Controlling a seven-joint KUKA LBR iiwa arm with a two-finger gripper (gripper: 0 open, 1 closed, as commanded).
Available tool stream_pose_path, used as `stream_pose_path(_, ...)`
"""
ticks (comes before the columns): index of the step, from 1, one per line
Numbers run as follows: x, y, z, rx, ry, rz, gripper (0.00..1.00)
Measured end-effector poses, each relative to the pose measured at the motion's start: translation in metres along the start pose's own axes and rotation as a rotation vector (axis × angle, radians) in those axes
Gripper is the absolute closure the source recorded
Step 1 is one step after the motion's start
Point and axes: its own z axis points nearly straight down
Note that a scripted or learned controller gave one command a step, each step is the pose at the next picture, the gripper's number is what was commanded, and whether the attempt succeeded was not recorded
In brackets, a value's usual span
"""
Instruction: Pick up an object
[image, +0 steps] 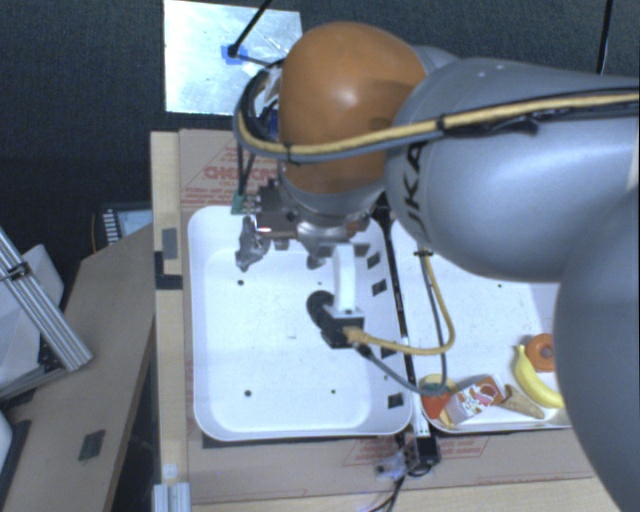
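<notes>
Several objects — banana (533, 378) among them — lie well apart from the gripper (283, 258), its state unclear.

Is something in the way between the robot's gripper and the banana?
Yes. The gripper hangs over the left bin; the banana lies in the right bin. The bins' raised rims and a yellow cable lie between.

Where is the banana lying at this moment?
The banana lies in the right bin, near its front edge, just below an orange round object and right of a red-and-white packet.
</notes>
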Motion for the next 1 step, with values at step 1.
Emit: stream_pose_path(1,-0.0848,-0.0158,-0.0731,-0.009,0.003,0.005,0.00)
